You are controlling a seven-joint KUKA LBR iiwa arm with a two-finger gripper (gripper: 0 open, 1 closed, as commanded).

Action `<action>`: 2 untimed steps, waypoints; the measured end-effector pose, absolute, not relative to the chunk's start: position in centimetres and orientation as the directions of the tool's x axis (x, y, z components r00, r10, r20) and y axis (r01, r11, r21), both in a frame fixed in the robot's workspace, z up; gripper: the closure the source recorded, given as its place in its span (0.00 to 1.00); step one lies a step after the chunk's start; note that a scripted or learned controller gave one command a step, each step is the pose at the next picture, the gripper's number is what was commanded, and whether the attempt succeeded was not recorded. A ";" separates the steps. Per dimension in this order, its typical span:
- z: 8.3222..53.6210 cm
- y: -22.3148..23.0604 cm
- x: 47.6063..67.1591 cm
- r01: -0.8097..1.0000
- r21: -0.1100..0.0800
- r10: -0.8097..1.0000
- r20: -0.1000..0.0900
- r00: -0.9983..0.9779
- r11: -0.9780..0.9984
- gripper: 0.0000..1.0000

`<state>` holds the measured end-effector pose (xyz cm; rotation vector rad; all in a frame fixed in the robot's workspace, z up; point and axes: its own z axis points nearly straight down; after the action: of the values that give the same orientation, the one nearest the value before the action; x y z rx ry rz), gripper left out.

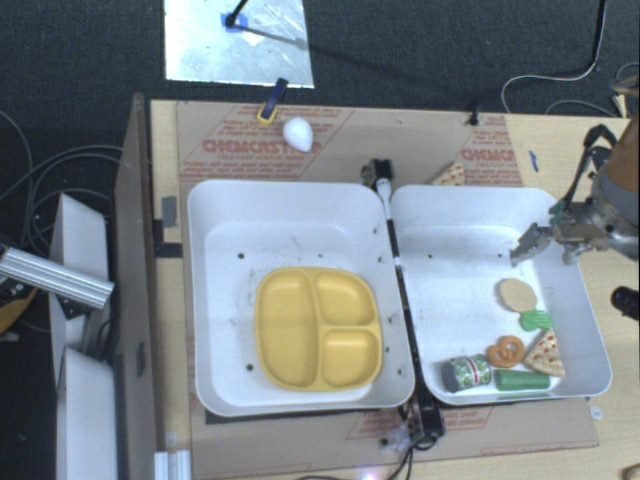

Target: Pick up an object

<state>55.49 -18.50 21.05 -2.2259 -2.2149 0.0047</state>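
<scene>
The right bin (470, 218) holds several small items near its front right corner: a tan flat cookie (517, 294), a small green piece (536, 320), a pretzel (507, 350), a pizza slice (544, 356), a green-and-white can (468, 372) lying on its side, and a green stick (522, 379). My gripper (552, 240) hangs over the right bin's far right side, above and behind the cookie, fingers spread with nothing between them. In the left bin (220, 218) lies a yellow divided plate (318, 328).
A white egg-like object (298, 133) and a blue-yellow tool (270, 103) rest on the cardboard behind the left bin. Another pizza slice (450, 175) lies behind the right bin. Cables run across the floor at left and top right.
</scene>
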 end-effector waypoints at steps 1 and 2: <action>15.9 -19.0 55.8 1.000 -0.002 1.000 0.000 -0.001 0.001 0.00; 8.1 -19.7 54.8 1.000 -0.001 1.000 0.000 0.000 0.000 0.00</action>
<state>54.79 -19.70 8.10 -2.2214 -2.2205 0.0005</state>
